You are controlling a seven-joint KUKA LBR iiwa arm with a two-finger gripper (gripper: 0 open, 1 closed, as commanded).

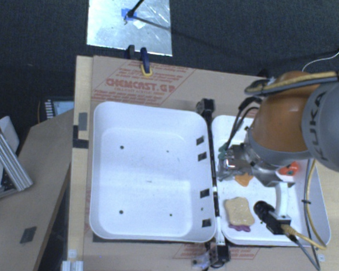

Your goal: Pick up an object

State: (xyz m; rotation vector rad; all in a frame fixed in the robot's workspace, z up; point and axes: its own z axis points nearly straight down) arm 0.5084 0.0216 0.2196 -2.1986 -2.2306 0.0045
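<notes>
- Right bin (pixel 223 130): holds all the candidate objects and stands beside the left bin (pixel 149 171).
- Tan slice (pixel 238 210): lies flat near the right bin's front left corner, just beside the wall shared with the left bin.
  - Handling, judged: light, matte, probably foam-soft or plastic, not fragile.
  - Grasp, judged: across its narrower width at the edges. It sits low, so the reach must go deep.
- Purple piece (pixel 241 228): small, touching the slice's front edge. It is likely to be nudged in any grasp of the slice.
- Orange piece (pixel 243 180): partly hidden under the wrist, shape unclear.
- Gripper (pixel 233 161): over the right bin's left half, just above the orange piece. I cannot tell whether it is wide, narrow or holding anything.
</notes>
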